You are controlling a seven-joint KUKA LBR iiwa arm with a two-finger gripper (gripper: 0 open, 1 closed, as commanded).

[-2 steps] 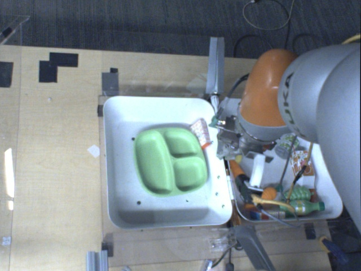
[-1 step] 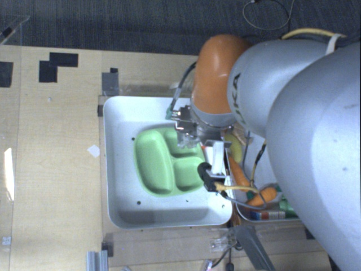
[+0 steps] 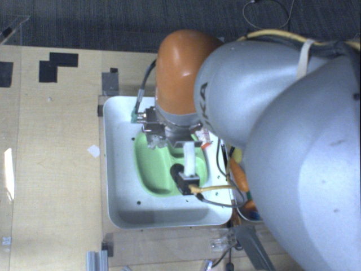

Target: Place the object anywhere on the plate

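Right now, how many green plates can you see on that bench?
1. The green plate lies in the white bin at the view's left, partly covered by the grey arm, which blocks much of the bench, so another may be hidden.

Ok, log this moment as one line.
arm: wrist above plate | plate: green, in white bin | orange thing: outside that bin, off plate
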